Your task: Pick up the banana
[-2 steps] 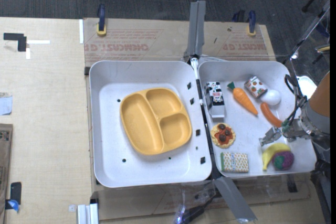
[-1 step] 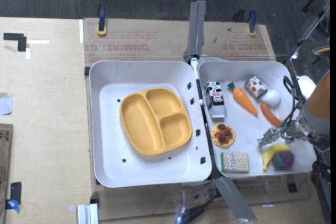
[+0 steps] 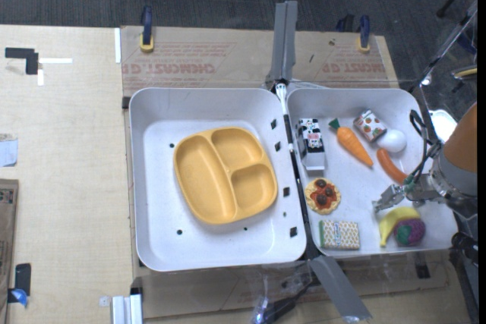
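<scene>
Banana (image 3: 389,222): smooth, matt yellow plastic | gripper (image 3: 389,198): bare grey metal, dull sheen | 2 bins (image 3: 144,163): glossy white plastic | divided plate (image 3: 225,174): smooth matt yellow plastic | bench (image 3: 61,163): pale matt wood

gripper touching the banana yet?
Cannot tell. In the camera view the gripper sits just above the banana; their outlines nearly meet, but neither contact nor a gap shows plainly.

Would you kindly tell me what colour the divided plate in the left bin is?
The divided plate is yellow-orange, seen clearly in the camera view.
</scene>
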You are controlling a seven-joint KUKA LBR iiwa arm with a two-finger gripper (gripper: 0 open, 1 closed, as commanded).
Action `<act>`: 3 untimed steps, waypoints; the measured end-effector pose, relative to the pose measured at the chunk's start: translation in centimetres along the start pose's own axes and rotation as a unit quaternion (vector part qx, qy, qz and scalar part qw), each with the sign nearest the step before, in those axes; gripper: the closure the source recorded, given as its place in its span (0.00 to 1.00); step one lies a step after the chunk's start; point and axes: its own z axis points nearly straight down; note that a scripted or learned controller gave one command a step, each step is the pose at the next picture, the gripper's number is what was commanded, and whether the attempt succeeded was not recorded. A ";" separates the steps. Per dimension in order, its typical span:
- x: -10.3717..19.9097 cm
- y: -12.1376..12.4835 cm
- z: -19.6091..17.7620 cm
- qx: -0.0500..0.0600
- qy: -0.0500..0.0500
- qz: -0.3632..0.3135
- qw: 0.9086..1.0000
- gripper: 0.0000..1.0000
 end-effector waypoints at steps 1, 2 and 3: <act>0.0 0.0 0.0 0.000 0.000 0.000 1.000 0.00; 0.0 0.0 0.0 0.000 0.000 0.000 1.000 0.00; 0.0 0.0 0.0 0.000 0.000 0.000 1.000 0.00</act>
